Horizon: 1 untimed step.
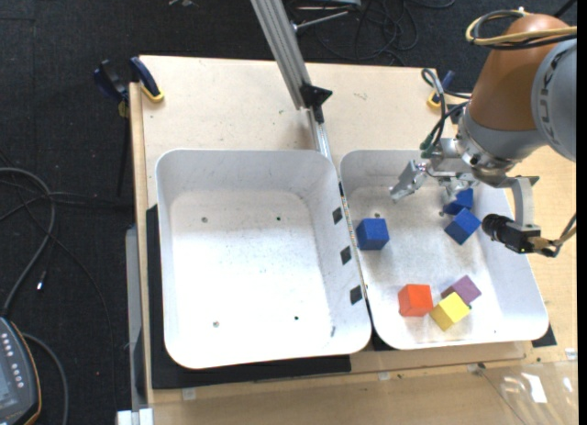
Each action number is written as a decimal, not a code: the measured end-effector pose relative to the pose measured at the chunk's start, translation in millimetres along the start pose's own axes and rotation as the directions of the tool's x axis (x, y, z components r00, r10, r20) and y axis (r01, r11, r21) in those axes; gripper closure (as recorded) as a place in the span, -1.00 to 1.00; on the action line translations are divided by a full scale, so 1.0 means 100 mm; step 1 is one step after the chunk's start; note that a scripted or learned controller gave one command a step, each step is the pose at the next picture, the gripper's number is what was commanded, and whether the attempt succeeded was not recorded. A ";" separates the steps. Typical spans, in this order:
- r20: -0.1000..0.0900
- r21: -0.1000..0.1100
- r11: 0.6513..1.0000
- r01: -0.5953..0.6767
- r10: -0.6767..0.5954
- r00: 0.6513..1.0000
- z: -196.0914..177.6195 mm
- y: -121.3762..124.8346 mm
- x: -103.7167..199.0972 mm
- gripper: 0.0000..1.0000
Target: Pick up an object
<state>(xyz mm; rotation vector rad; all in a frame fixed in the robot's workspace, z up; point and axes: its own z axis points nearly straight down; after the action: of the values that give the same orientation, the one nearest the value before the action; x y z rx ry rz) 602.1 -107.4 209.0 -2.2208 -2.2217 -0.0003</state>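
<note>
The grey arm with its orange band (514, 74) reaches in from the right and hangs over the far part of the right-hand shallow white bin (514, 318). Its end effector (410, 182) points left and down, a silvery metal piece above the bin floor; whether it is open or closed cannot be told from this angle, and nothing can be seen gripped in it.

Several small blocks lie in the right bin. A blue cube (372, 233) sits alone near the bin's left wall, a little below and to the left of the end effector and apart from it. Two more blue blocks lie close under the arm's wrist: a smaller one (458, 201), partly hidden by the wrist hardware, and a larger one (463, 226) just in front of it, the two touching or nearly so. Nearer the front edge, an orange cube (415, 300) stands beside a yellow cube (450, 310), and a purple block (467, 289) rests just behind the yellow one, touching it.

The left-hand shallow white bin (174, 230) lies right against the right bin, sharing a middle edge marked with small black clips. Both bins sit on a pale wooden counter (229, 102). A slanted aluminium rail (275, 33) runs from the top down to where the bins meet.
</note>
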 end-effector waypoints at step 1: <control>0.004 0.001 1.000 -0.006 0.006 1.000 0.45 0.41 -0.77 -1.00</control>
<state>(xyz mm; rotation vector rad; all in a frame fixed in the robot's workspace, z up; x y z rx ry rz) 642.7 -184.3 164.3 -2.2289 -2.2169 0.0055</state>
